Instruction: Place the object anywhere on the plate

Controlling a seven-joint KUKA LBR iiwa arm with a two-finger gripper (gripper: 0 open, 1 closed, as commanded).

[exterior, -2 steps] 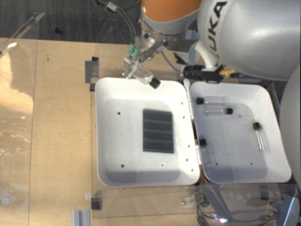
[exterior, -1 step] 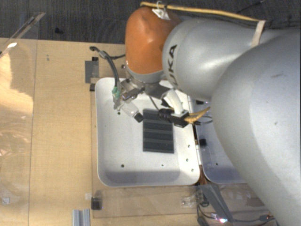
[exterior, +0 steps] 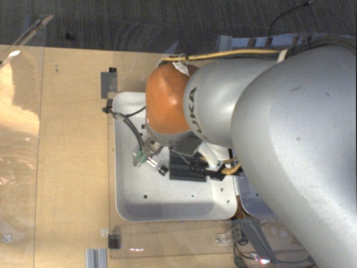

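Camera view: arm (exterior: 268, 127) hangs over the left bin (exterior: 167, 208), hiding its middle; pincer (exterior: 144, 155) at nine o'clock; its state cannot be told.

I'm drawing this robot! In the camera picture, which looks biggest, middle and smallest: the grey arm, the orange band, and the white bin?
1. Grey arm: looks biggest, though it is nearest the camera, which swells it.
2. White bin: middle, but the arm hides part of it.
3. Orange band: smallest.
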